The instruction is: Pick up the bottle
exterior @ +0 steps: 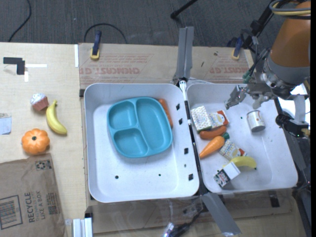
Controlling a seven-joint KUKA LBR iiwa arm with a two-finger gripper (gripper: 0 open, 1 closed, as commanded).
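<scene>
The bottle point(256, 121) is taken to be the small white cylinder lying on its side in the right bin point(286, 177), near that bin's far right corner and apart from the other items. To its left a carton point(201, 117) and two carrots point(212, 138) are clustered, and a banana point(244, 162) is seen nearer the front. The gripper point(245, 101) is held just above and slightly left of the bottle, with its fingers point(233, 101) spread and nothing seen between them. The step in hand is judged to be the approach: the bottle is not yet grasped. For the next move, the gripper would need to be shifted a little right and toward the front, turned so the spread fingers straddle the cylinder across its width, lowered to the bin floor, and closed. A roll away under contact is judged a risk.
</scene>
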